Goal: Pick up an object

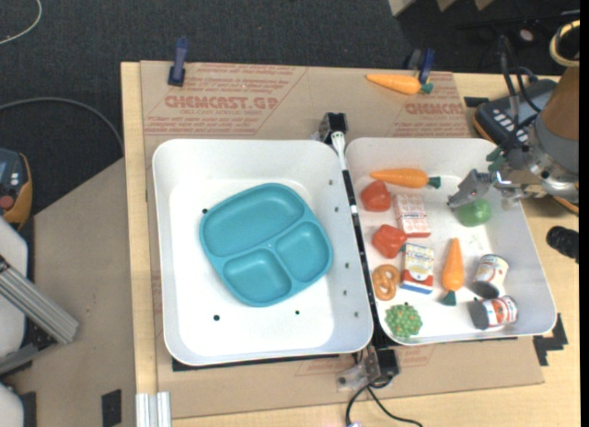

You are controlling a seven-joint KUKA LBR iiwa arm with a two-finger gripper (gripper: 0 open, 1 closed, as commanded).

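Camera view, looking down at a slant on a cardboard-covered table [276, 94] bearing two shallow white bins side by side.

Left white bin [184, 232]: one teal three-compartment plastic plate [265, 243], lying flat near the middle.

Right white bin [529, 259]: a long orange toy carrot [401, 178] near the far wall; a red toy tomato [375, 197] just below it; a red toy pepper [387, 240]; two small red-and-white cartons [413, 215], one nearer the far wall and one nearer the front; a brown toy pretzel [385, 279]; a green toy broccoli head [403, 320] at the front edge; a second orange toy carrot [452, 267], lying lengthwise; two small labelled cans [490, 271] on their sides at the front right.

Round green toy [475, 212]: in the right bin's far right part, partly covered by the hand.

Grey metal hand [477, 193]: reaching in from the right, directly over the green toy; whether it is apart, together or clamped cannot be told.

On the table behind the bins: a third orange carrot [394, 83] beside a blue clamp [424, 68].
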